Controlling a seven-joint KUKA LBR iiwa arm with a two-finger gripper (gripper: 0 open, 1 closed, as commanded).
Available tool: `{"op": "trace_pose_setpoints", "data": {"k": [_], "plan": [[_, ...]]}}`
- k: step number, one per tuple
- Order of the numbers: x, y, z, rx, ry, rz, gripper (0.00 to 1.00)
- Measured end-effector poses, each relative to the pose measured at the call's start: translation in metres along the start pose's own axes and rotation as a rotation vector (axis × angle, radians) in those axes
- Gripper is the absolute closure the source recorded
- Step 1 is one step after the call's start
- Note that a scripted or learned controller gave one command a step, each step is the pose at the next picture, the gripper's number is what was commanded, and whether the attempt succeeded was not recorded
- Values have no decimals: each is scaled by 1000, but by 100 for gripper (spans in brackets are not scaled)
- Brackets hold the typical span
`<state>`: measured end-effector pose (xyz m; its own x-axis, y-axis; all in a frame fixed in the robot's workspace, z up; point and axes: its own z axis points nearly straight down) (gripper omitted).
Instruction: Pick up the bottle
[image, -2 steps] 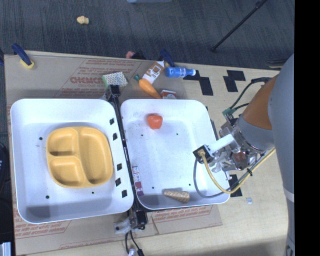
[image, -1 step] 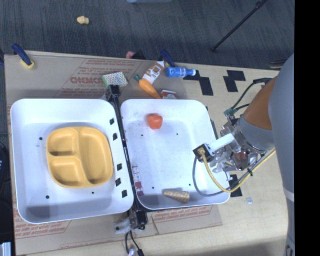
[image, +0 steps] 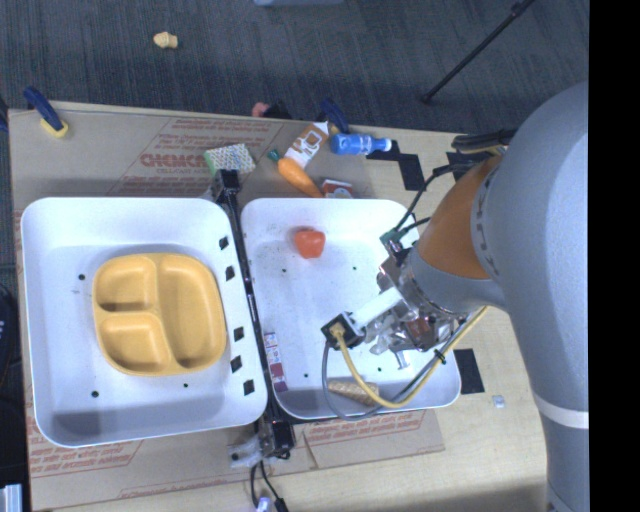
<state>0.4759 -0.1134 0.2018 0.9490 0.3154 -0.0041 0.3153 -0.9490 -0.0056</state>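
The bottle (image: 358, 145), blue with a white cap end, lies on its side on the bench (image: 480, 420) just beyond the far edge of the right bin (image: 262, 290), outside both bins and touching nothing of the arm. Beside it along the same edge lie a white-and-orange packet (image: 307, 143), an orange carrot-like piece (image: 298, 177) and a small patterned square (image: 230, 157). The gripper (image: 400, 335) hangs low over the near right part of the right bin, well apart from the bottle; whether its jaws are wide or narrow cannot be told, the wrist and a yellow cable (image: 360, 385) hiding them. Step in hand, by judgement: approach not yet begun on the bottle. The next move calls for lifting clear of the bin wall, travelling past the far edge, and aligning across the bottle's short axis. Count: one bottle; two bins; one yellow tray (image: 158, 312) with three compartments, in the left bin (image: 40, 300); one red piece (image: 309, 242) and one tan stick (image: 353, 388) in the right bin.
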Motion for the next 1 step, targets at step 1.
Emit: {"op": "trace_pose_setpoints", "data": {"k": [1], "plan": [[-18, 55, -4, -2, 2, -82, 100]]}}
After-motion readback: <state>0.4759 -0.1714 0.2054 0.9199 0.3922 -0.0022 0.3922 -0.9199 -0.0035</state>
